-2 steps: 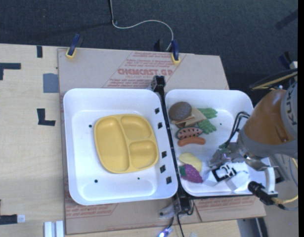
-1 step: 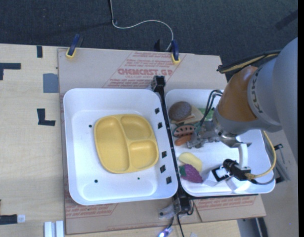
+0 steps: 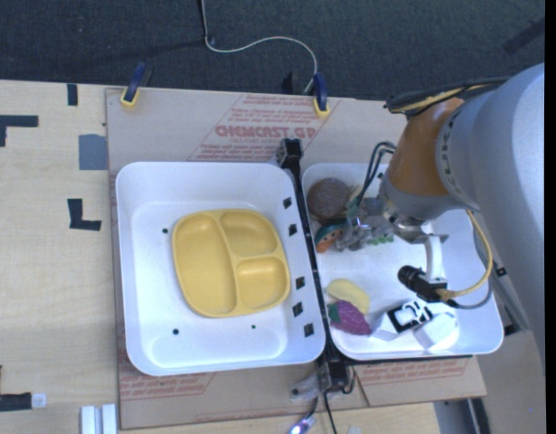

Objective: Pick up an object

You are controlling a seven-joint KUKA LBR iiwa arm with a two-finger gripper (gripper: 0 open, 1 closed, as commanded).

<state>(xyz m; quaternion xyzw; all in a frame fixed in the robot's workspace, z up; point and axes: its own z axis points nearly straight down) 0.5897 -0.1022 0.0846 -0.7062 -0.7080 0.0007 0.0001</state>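
Arm [image 3: 467,152]: grey, orange band above the wrist, reaches in from the right and covers the far right part of the right bin [image 3: 467,333].

Left bin [image 3: 137,242]: shallow, white. Yellow divided plate [image 3: 230,262] lies near its middle, three compartments, nothing in them. White floor shows all round the plate, widest along the near and left sides.

Right bin: shares the black centre divider [image 3: 300,242] with the left bin. Objects crowd its left and near parts.

Gripper [image 3: 354,229]: down in the far left part of the right bin, close to the divider. Too small and cluttered to read; cannot tell whether it is released, clenched or grasping anything.

Objects in the right bin, larger first:
- Brown round object [image 3: 328,197], far left corner, just beside the gripper on its far side.
- White object [image 3: 438,331], near right, just beside a black-and-white item [image 3: 409,316].
- Yellow banana-like piece [image 3: 348,290], near the divider.
- Purple grape-like piece [image 3: 348,317], touching the yellow piece on its near side.
- Small orange and green bits [image 3: 325,239], at the gripper's left, hard to identify.

Open room: bare white floor in the middle of the right bin, between the gripper and the near cluster.

Cardboard sheet [image 3: 259,134] underlies both bins, clamped at the far edge.
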